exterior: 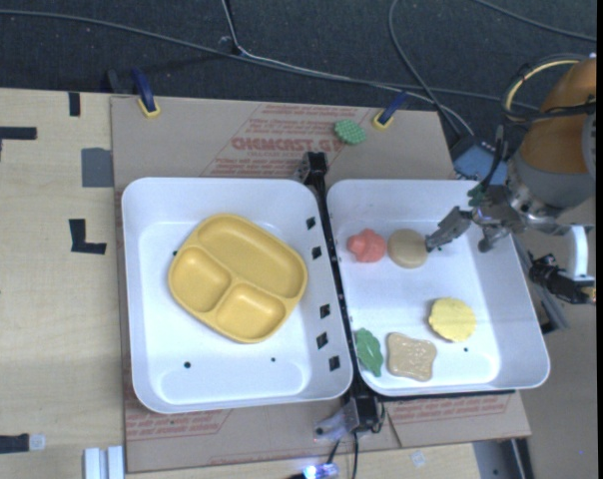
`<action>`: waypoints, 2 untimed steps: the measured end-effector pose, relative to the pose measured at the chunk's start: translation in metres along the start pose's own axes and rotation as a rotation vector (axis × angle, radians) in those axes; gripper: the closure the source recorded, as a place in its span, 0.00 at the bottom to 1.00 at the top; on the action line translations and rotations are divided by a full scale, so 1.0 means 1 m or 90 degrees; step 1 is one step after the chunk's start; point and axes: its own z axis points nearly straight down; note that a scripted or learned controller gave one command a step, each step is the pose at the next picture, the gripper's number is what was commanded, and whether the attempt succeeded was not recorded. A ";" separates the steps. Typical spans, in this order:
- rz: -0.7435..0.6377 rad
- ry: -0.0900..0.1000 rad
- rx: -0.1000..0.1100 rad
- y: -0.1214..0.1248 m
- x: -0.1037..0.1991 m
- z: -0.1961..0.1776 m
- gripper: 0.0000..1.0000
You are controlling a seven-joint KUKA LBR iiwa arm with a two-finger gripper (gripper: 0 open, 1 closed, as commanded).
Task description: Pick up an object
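Observation:
The right bin (501,297) holds several toy food pieces: a pink-red piece (365,245), a round beige piece (408,248), a yellow ridged piece (451,319), a toast slice (411,357) and a green leaf (368,349). My gripper (461,241) hangs over the bin's upper right part, open, with nothing between its fingers. Its left finger (443,236) points down-left and ends just right of the beige piece.
A yellow divided plate (239,276) lies in the left bin (147,297). A small green piece (350,132) rests on the cardboard behind the bins. Black clips run along the divider (326,267) between the bins. Cables cross the dark floor at the back.

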 end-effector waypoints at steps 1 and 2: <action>-0.002 -0.002 -0.007 0.003 0.000 -0.006 0.00; -0.002 -0.001 -0.004 0.008 0.007 0.054 0.00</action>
